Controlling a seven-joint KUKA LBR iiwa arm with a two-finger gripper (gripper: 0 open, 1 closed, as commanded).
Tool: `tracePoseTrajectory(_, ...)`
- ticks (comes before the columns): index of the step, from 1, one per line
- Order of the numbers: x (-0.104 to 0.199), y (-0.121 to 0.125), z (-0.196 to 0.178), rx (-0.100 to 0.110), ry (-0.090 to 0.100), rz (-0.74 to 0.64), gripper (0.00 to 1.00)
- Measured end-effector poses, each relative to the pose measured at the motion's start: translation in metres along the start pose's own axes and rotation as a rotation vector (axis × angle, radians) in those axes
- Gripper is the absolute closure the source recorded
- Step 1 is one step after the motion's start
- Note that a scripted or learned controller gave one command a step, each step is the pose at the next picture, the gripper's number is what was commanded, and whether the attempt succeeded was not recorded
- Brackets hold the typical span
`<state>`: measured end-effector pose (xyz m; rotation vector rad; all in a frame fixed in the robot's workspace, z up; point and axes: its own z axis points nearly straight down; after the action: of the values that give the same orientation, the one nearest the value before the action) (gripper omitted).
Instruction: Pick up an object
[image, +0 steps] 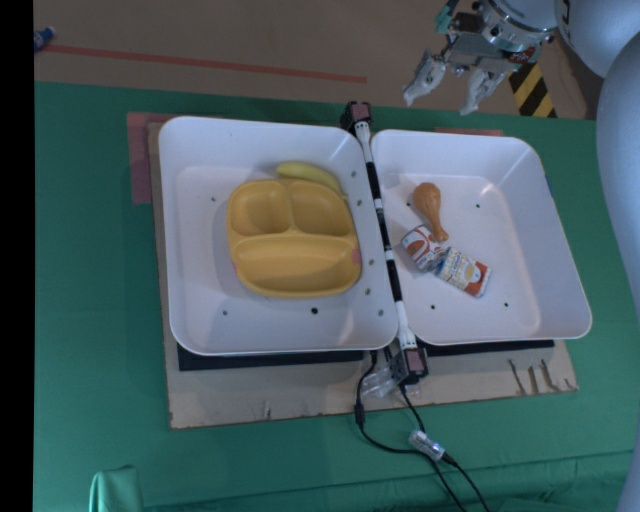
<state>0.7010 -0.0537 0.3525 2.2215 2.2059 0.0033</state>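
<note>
white bins sitting side by side. nearest in the right bin (560, 300): a small packet (463, 272) lying against a can (423, 246), w/ a toy drumstick (431, 208) just beyond. left bin (190, 300) is holding a yellow divided tray (292, 238), w/ a banana (309, 175) peeking out at its far edge. gripper (446, 92) is hovering past the right bin's far rim, fingers apart, gripping nothing. pick not started imo; reach, close, lift all remaining. can label too small to read; arm cut off at frame top.

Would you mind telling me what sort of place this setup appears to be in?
Probably a robotics lab test bench: two white bins on green cloth, toy food like a drumstick and a yellow divided plate, and hazard tape near the gripper.
</note>
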Motion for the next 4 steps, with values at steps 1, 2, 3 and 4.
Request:
tracePoseTrajectory(1, -0.007, 0.000, 0.061, 0.002, 0.000, -0.001, 0.00)
tracePoseTrajectory(2, -0.007, 0.000, 0.060, 0.001, 0.000, -0.001, 0.00)
tracePoseTrajectory(3, -0.039, -0.027, 0.157, -0.006, 0.002, -0.001, 0.00)
tracePoseTrajectory(4, -0.070, -0.079, 0.164, -0.008, -0.001, 0.000, 0.00)
